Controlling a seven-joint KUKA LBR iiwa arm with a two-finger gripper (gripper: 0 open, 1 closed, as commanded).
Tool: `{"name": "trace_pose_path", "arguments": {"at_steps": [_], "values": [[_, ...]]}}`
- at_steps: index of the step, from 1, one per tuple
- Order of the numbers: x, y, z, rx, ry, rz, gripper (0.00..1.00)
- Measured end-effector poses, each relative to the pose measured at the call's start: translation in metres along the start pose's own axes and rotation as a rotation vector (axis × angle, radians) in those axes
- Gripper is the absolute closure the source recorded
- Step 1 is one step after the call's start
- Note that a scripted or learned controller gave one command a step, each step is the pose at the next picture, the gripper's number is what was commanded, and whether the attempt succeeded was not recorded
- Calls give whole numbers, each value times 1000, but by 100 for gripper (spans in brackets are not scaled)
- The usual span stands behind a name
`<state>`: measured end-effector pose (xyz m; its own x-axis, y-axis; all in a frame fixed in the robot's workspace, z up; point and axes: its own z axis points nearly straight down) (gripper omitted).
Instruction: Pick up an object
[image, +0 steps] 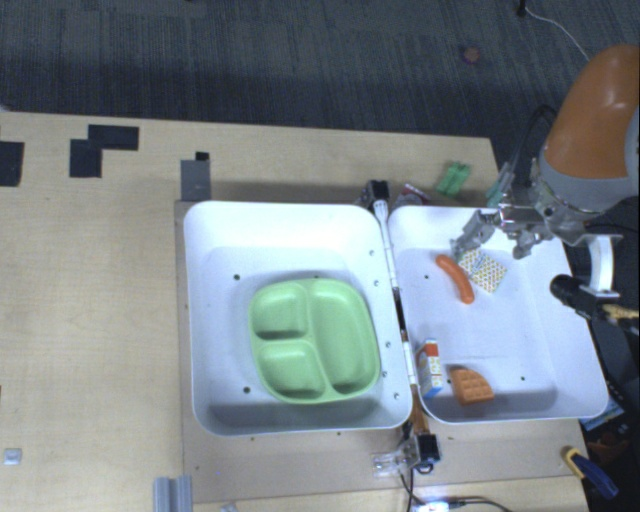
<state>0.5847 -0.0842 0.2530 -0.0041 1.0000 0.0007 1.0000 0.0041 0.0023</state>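
A pale wooden surface (90, 330) carries two shallow white plastic bins side by side. The left bin (215, 250) holds one green plate (314, 339) — smooth, rounded, split into three compartments. The right bin (560, 350) holds four small things: one orange sausage-shaped piece (456, 278), one flat speckled packet (484, 270) just beside it, one orange-brown bread-like chunk (472, 385) near the front wall, and one small upright tube (432, 366) beside the chunk. One grey arm with an orange band (597, 110) hangs over the right bin's far end; its claw (497, 238) is spread wide, grasping nothing — just above the packet.
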Motion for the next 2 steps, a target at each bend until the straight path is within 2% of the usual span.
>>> {"name": "trace_pose_path", "arguments": {"at_steps": [1, 2], "values": [[-84, -34, 90, 3, -2, 4, 0], [-77, 26, 167, -4, -1, 0, 0]]}}
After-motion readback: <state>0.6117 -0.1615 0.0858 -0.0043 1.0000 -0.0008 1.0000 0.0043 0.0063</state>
